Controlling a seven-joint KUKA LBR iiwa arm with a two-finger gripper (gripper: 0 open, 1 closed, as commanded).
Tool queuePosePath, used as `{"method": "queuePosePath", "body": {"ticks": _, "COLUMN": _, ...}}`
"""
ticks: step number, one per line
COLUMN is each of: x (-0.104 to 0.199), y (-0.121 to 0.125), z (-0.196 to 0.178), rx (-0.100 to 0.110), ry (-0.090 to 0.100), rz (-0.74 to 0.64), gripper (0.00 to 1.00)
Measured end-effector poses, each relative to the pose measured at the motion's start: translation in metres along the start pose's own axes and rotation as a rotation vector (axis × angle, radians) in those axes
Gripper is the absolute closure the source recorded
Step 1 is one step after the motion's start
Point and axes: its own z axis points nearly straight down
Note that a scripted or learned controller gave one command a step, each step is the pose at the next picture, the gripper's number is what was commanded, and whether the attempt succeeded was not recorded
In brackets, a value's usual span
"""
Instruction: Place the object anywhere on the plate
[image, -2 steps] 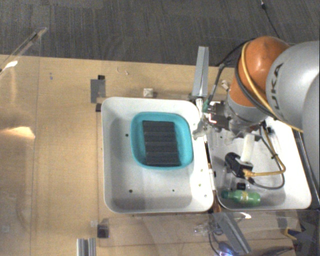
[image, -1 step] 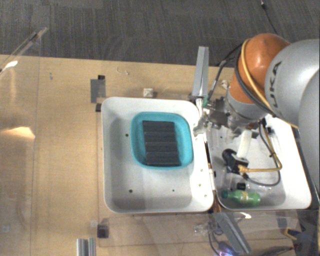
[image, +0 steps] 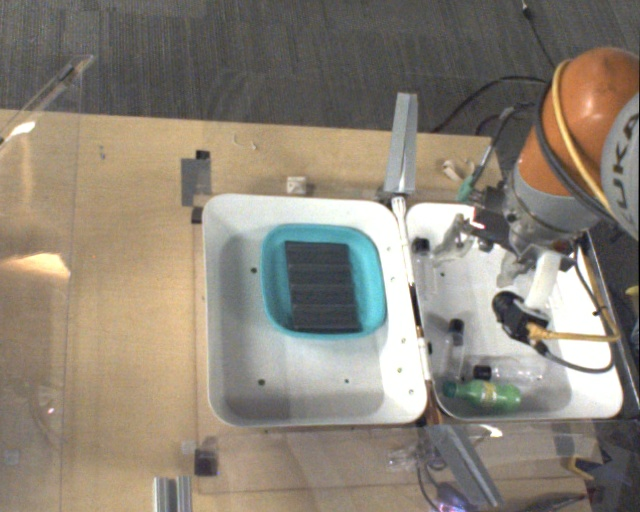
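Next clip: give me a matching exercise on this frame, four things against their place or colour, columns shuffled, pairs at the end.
Things:
1. plate
2. dark ridged block
3. green bottle
4. arm

Descriptions:
A. lying at the right bin's near edge
B. turquoise, in the left bin
C. reaching over the right bin
D. resting on the plate

Pairs: 1-B, 2-D, 3-A, 4-C

Teal plate (image: 323, 279) in left bin (image: 232, 350); bottle (image: 487, 392) in right bin (image: 596, 400)

Teal plate (image: 372, 290), green bottle (image: 485, 394), white bins (image: 230, 330)
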Motion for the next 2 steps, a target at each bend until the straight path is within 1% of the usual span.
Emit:
{"method": "queuePosePath", "body": {"ticks": 1, "x": 0.024, "y": -0.048, "z": 0.014, "rx": 0.005, "ry": -0.001, "rz": 0.104, "gripper": 0.00}}
{"method": "queuePosePath", "body": {"ticks": 2, "x": 0.022, "y": -0.055, "z": 0.035, "rx": 0.004, "ry": -0.001, "rz": 0.192, "gripper": 0.00}}
